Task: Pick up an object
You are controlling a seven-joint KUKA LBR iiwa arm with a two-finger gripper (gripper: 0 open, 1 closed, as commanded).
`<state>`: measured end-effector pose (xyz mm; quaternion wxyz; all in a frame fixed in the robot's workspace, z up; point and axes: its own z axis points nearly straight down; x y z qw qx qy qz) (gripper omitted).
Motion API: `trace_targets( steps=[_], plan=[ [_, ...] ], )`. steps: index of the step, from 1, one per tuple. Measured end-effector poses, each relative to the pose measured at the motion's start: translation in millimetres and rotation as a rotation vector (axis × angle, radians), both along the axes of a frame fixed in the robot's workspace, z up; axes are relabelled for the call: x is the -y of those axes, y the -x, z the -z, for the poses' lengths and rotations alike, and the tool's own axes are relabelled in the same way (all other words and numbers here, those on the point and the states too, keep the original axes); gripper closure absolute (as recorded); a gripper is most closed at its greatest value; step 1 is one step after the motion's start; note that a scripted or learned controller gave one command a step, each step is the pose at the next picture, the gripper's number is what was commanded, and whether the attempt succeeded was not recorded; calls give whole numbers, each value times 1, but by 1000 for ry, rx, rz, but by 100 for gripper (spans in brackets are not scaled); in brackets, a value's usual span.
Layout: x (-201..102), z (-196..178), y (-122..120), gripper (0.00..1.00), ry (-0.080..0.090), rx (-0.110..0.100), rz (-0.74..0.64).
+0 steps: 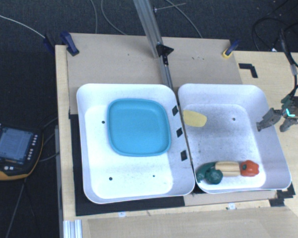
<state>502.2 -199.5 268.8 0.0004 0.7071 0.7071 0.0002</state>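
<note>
**White bins, gripper parked at the right rim**

White plastic formed both shallow bins on the bench (139,63). The left bin (92,133) carried a blue square plate (139,127), lying flat near its middle. The right bin (223,143) held the loose objects. A yellow piece (194,118) lay near that bin's upper left corner, just beside the wall shared with the left bin. Along the near wall of the right bin three things lay in a row, touching or nearly so: a dark green object (209,174) on the left, a tan cylinder (227,168) in the middle, and a red object (249,168) with a small green top on the right.

The gripper (280,119) sat over the right rim of the right bin, well apart from every object. Its two dark fingers (266,120) appeared spread, with nothing between them. A small teal light showed on its body.

A metal pole (148,19) rose from the far side of the bench between the bins. Blue clamps (68,43) held the bench's far left corner, and a handheld control pendant (12,150) lay on the dark floor to the left.
</note>
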Motion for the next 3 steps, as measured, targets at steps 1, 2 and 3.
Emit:
trace_targets(
  steps=[1,2,3],
  plan=[
    [0,0,0,0,0,0,0],
    [3,42,1,0,-1,-3,0],
    [-5,100,6,0,-2,-5,0]
  ],
)
